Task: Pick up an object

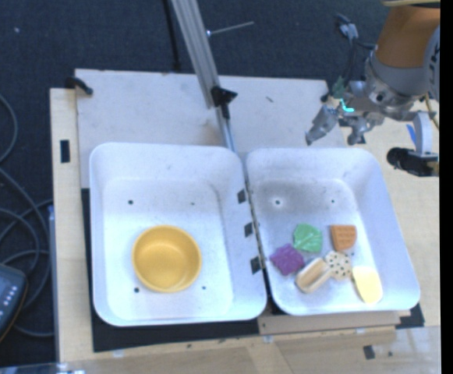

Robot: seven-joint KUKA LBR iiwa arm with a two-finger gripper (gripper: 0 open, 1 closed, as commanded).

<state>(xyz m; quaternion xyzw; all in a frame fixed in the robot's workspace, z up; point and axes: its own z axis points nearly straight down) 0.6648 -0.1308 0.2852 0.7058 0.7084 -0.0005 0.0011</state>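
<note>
The two bins are white, the left bin (109, 170) faintly speckled and the right bin (382, 193) shaded grey toward its middle. A yellow bowl (167, 258) shows a deeper amber inside. In the right bin lie a green piece (307, 238), a purple piece (287, 259), an orange block (343, 236), a tan block (313, 275), a pale yellow piece (367, 284) and a cream tile dotted with dark spots (337, 264) (much like a domino). The counter (66, 209) is light tan wood over a dark floor (23, 37). The arm (405, 41) is grey with an orange band, and a small teal light (348, 109) glows near its wrist. A silver pole (195, 37) carries a black clamp (224, 97).
</note>
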